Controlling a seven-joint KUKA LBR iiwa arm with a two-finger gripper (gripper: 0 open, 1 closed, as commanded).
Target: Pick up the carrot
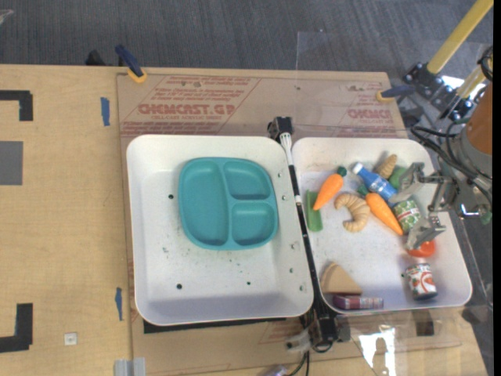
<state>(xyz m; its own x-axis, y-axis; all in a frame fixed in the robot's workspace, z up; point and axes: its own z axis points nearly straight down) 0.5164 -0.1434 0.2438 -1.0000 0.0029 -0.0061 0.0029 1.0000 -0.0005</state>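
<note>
Bench [55, 233] is tan, with black tape corners at its left edge. Near edge first: right bin [391, 302] has a purple bar-shaped pack [358, 301] along its front wall, print on it too small to read, with a tan wedge [338, 276] just behind it. Small can [422, 280] with a red-and-white label sits at the front right; its lettering is not legible. Red round item [422, 248] is just behind the can.

Mid bin: two carrots. One carrot [326, 190] lies tilted near the divider, green end up, next to a green piece [315, 219]. Second carrot [385, 213] lies diagonally beside a croissant-shaped pastry [356, 211], touching or nearly so. Blue bottle [373, 180] and a brown item [387, 164] sit further back.

Left bin [156, 288] holds a teal divided plate [227, 202], three compartments, nothing in them.

Gripper [430, 210] is over the right bin's right side, next to a green-labelled item [407, 210]. Nothing visible between the fingers; can't tell whether the claw is spread or clenched.

Far side: cardboard sheet [258, 100] under the bins carries red mirrored printing, not readable. Yellow pole [468, 23] at top right.
</note>
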